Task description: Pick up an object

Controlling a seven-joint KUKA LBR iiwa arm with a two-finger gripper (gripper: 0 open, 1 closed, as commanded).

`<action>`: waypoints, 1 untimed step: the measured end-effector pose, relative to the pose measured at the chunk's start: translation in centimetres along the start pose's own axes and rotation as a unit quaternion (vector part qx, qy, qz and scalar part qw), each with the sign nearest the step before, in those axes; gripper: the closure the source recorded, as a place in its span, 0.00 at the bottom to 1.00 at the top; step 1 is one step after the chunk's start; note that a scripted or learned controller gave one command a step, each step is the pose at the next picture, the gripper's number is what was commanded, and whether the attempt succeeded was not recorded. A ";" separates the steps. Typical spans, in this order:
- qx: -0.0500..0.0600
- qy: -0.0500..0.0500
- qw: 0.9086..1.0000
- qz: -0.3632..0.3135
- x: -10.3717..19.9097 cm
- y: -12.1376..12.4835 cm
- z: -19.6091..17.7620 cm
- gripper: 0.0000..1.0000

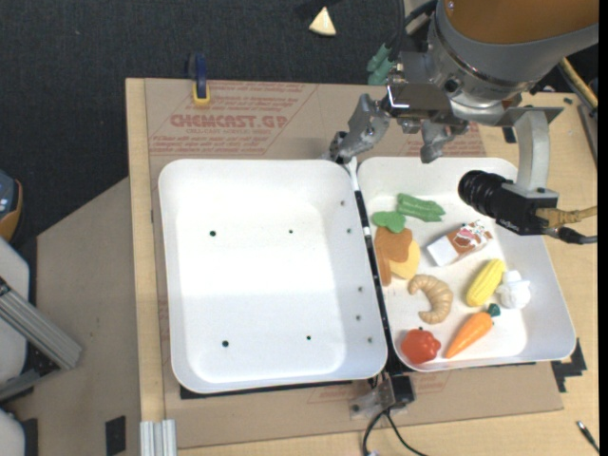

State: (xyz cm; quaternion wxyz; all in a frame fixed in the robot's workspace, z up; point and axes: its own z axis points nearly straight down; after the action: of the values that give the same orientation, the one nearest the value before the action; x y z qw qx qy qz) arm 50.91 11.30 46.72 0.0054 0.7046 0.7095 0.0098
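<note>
The claw [394,139] is seen raised above the far rim of the right bin [556,323], near the seam shared with the left bin [190,255]. Two finger-like parts are seen spread apart, one at about the seam and one further right, with nothing caught between them; the claw is therefore judged to be open and carrying nothing.

All the candidate objects are gathered in the right bin, on the near side of the claw. Closest to it are a green pea pod [420,207] and, just beside that, a yellow-orange vegetable with a green top [395,247]. Further toward the near rim are placed a croissant [433,295], a corn cob [485,281], a carrot [469,333] and a red tomato [420,346]; a small white-and-red block [458,243] sits between the pod and the corn.

The pea pod's long axis is laid roughly across the bin, left to right. A short descent toward the near side is judged enough for it to be reached.
</note>
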 end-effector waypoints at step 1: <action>0.009 -0.003 1.000 0.003 -0.2 -0.1 -0.1 1.00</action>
State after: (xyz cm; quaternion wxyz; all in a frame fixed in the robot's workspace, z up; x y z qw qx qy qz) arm 50.84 11.11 46.80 0.0017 0.7064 0.7078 0.0014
